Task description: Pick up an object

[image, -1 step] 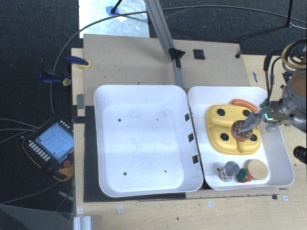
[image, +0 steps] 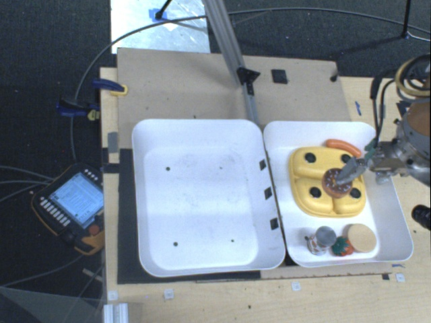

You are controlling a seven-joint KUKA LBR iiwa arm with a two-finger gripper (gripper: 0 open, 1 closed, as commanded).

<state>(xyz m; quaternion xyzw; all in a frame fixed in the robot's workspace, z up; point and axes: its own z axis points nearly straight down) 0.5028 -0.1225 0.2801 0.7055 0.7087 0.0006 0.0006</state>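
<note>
Here, brown ring (image: 333, 182) seen atop yellow tray (image: 316, 197) in right bin (image: 397, 237), toward bin's far side. Judged light, stiff; rim offers best hold. Pincer (image: 345, 173) set over ring; state cannot be told.

yellow tray (image: 316, 200), black dots | orange sausage (image: 342, 145) | tan disc (image: 361, 237) | white bins (image: 195, 194)

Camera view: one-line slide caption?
Gripper lowered onto a yellow tray in the right bin, beside small toys.
</note>
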